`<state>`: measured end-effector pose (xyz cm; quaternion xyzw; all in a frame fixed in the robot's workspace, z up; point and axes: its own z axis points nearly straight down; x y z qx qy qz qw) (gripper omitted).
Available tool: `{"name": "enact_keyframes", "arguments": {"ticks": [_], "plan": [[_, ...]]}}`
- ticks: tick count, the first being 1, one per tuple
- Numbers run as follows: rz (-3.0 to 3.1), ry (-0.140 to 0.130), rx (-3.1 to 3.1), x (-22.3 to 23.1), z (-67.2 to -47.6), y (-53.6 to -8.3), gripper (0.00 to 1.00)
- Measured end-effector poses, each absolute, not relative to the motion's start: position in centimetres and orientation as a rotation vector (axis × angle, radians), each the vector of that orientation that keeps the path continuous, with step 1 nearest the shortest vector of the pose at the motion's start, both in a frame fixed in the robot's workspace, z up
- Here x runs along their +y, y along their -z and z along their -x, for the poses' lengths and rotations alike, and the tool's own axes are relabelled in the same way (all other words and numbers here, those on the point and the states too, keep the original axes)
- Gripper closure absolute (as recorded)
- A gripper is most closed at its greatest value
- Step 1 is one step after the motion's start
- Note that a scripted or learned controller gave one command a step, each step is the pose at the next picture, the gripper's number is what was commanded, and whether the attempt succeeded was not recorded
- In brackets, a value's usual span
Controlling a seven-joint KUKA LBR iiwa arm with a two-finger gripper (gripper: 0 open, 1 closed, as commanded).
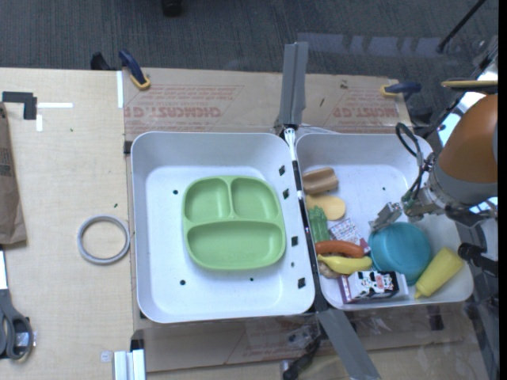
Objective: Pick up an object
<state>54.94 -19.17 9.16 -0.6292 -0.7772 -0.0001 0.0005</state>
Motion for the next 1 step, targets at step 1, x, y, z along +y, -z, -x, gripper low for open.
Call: {"name": "enact_keyframes", "arguments": {"ticks": [1], "plan": [[1.942, 0.0, -2.47, -17.26, -52.44, -9.18, 0.0]]}}
